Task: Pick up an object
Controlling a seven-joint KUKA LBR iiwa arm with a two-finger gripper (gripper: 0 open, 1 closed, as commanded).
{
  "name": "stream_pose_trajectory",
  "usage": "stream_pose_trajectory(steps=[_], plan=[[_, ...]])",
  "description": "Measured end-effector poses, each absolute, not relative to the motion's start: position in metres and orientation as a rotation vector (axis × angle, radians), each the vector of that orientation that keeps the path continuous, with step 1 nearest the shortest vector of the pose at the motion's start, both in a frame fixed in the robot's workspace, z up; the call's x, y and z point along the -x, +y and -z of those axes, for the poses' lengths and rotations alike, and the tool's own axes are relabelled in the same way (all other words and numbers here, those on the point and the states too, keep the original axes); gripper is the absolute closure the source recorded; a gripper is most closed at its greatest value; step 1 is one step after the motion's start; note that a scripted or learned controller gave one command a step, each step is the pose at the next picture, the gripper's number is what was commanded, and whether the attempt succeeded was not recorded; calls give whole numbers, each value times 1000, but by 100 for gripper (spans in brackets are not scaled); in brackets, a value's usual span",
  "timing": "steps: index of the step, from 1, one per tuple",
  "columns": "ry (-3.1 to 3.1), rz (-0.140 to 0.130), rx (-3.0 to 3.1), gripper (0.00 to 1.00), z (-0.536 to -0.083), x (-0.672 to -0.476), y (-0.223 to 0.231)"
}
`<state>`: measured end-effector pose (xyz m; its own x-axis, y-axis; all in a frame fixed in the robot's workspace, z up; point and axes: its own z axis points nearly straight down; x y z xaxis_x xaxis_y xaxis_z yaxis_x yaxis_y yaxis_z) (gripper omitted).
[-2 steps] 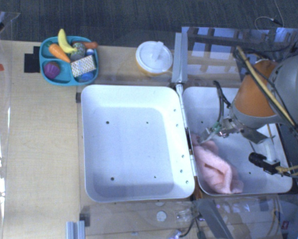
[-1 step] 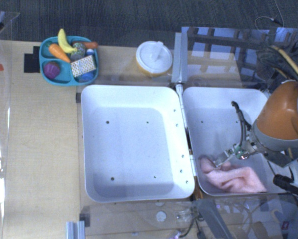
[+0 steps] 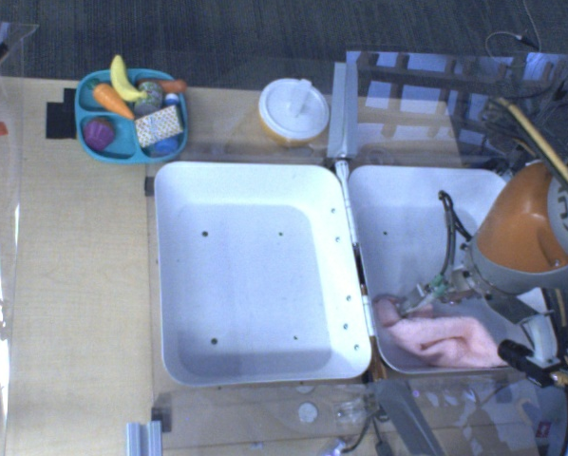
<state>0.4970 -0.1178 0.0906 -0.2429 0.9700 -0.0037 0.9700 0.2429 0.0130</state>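
Lying alone, one pink cloth [image 3: 443,339]

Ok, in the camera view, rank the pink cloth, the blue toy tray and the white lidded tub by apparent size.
1. Pink cloth, partly hidden by the arm.
2. Blue toy tray, close to the cloth, so that order is unsure.
3. White lidded tub, clearly smallest.

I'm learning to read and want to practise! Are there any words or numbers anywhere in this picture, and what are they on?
No words or numbers can be read anywhere here.
The blue tray of toy food: the speckled block shows a dotted pattern, no letters.
The round white lid: plain, nothing printed that can be made out.
The two white bins, the pink cloth: no text.
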Motion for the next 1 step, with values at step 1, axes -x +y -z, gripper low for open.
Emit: stream_pose_trajectory(steps=[1], plan=[[2346,-13,-2068,0,-90,-544,-101]])
